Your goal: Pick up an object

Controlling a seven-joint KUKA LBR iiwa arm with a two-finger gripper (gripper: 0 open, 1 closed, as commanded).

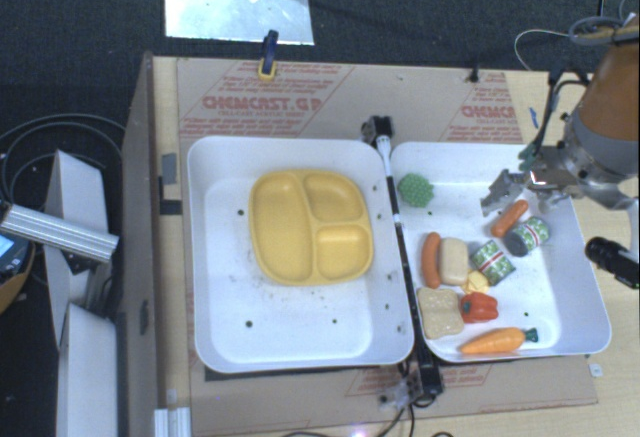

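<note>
Right now the grey metal claw (512, 187) hangs low over the upper right part of the right-hand shallow white plastic bin (585, 270), and whether it is released or clenched I cannot tell from this angle. Just beneath its tip lies a small orange sausage-shaped toy (509, 218), tilted, apparently touching the claw; nothing is visibly held. Beside that sits a grey-and-green rounded can-like piece (527, 235), then a green-and-white striped packet (492, 260) and a yellow scrap (477, 281). Further left, a glossy orange-red hot dog (431, 259) lies alongside a pale beige block (454, 261). Below them come a speckled tan bread slice (439, 311), a shiny red pepper (479, 306) and a smooth orange carrot with a green tip (493, 341). A bumpy green ball (416, 190) rests apart near the divider. Over in the left white bin (215, 325), a matte yellow three-compartment tray (310, 226) lies flat. Both bins rest on the printed cardboard-covered surface (300, 95).
</note>
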